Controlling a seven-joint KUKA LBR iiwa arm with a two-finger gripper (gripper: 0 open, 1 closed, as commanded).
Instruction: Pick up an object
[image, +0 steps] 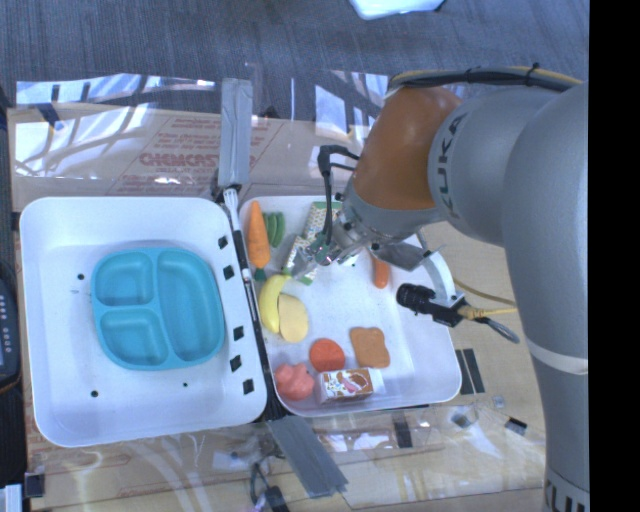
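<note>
Whether the gripper (322, 250) is released or clenched cannot be told; it hangs low over the upper middle of the right bin (440, 350), and nothing is seen held in it. To do this step well, the arm should probably settle on one item with free space around it and come straight down, since the pieces directly below are crowded together and a slanted approach could nudge neighbours aside.

The left bin (50, 400) holds a blue divided tray (157, 306), and nothing can be made out in its compartments. In the right bin, along the left wall, lie a carrot (258, 232), a green vegetable (275, 228) just beside it, then a banana (269, 303) touching a pale yellow piece (292, 318). Lower down sit a pink item (293, 381), a red tomato-like ball (326, 354), a small printed carton (350, 383) and a slice of toast (370, 347). A small orange piece (381, 272) rests near the arm. The toast and carton look the least crowded candidates.
</note>
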